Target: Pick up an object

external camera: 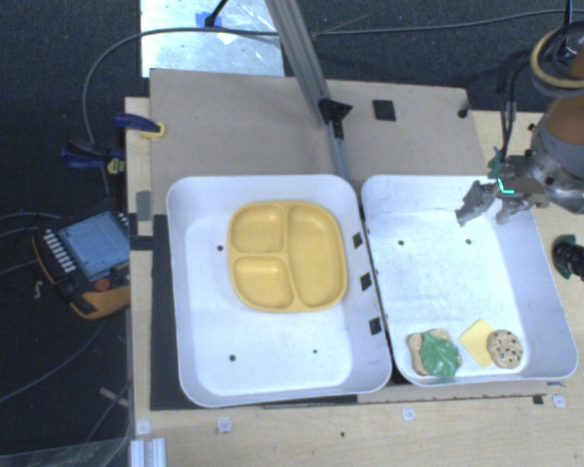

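Now the pincer point(493, 205) is seen poised over the upper right part of the right bin point(555, 290), its two fingers spread apart with nothing between them. The grey arm point(574, 149) is brought in from the right edge. Down at the near end of that bin, three small items are lined up: a green leafy piece point(440, 356) lying on a tan biscuit, a yellow cheese slice point(477, 341) just beside it, and a chocolate-chip cookie point(506, 348) touching the slice's right side. All three are kept well apart from the pincer. In the left bin point(200, 358), a yellow divided plate point(287, 256) is set flat, towards the far end. Both bins are carried side by side on the desk point(234, 125), on a brown board.
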{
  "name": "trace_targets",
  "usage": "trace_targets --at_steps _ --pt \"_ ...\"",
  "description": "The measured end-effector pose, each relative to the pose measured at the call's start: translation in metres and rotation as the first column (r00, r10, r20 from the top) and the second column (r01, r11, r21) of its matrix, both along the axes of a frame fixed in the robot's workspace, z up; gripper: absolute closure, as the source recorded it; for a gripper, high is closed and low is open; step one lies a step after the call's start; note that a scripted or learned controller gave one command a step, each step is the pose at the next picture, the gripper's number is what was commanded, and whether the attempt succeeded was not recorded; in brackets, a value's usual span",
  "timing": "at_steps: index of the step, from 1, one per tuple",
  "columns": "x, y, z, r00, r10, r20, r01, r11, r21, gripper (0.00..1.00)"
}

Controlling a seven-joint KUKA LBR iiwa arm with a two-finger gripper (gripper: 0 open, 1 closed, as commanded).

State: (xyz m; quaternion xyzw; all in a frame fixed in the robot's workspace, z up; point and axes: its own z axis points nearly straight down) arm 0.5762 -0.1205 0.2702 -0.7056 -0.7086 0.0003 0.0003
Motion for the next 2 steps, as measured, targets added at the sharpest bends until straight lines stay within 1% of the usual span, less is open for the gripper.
trace_targets --at_steps 1,2 --pt "0.001 0.000 0.001 1.000 0.000 0.003 0.000 1.000 0.000 0.00" --pt "0.000 -0.006 -0.042 1.000 -0.003 0.000 0.003 1.000 -0.001 0.00"
